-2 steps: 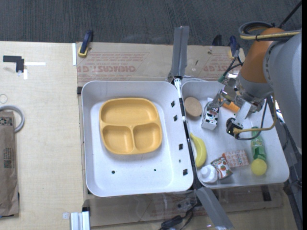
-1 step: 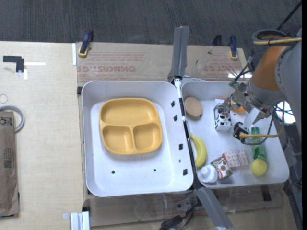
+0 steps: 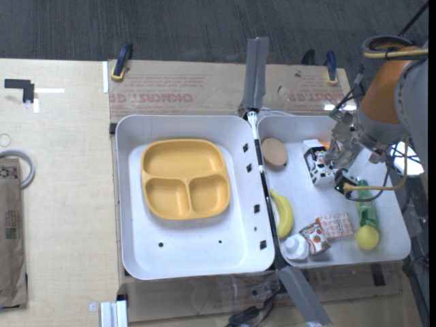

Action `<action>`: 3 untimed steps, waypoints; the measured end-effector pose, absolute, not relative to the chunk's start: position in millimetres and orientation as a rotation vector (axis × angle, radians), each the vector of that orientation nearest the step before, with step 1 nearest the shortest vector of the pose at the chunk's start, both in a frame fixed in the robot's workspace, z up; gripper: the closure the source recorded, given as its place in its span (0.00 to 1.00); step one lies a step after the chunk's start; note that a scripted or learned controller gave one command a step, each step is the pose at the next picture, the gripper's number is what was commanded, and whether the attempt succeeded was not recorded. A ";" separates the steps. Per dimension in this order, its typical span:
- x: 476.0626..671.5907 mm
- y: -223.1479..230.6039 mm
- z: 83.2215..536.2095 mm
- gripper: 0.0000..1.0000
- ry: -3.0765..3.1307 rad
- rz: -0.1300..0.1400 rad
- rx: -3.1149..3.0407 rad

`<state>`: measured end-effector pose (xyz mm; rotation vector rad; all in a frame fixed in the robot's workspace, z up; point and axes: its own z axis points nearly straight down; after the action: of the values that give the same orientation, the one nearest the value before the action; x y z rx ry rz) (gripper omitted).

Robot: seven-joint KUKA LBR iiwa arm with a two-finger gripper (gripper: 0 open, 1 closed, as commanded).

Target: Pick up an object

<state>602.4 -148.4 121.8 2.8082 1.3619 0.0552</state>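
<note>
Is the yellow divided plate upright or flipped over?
Upright: the plate lies flat in the left bin, its three hollow compartments facing up, with nothing visible in them.

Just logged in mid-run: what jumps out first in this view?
A big yellow divided plate sits alone in the left bin. The right bin is crowded: banana, brown round object, carton, lemon, green bottle. The gripper hangs over a black-and-white box near that bin's back.

In the right bin (image 3: 402, 251) bare floor lies far right, while banana (image 3: 283, 213), carton (image 3: 327, 231), lemon (image 3: 367, 237) and green bottle (image 3: 366, 210) crowd the near side.
</note>
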 end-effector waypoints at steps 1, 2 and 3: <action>602.3 -149.1 130.8 1.00 1.363 0.053 2.808; 580.2 -104.9 206.9 1.00 1.723 -0.004 2.627; 582.5 -98.9 285.1 1.00 1.707 -0.005 2.637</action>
<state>582.5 -98.9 285.1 2.6375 1.7070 -0.0055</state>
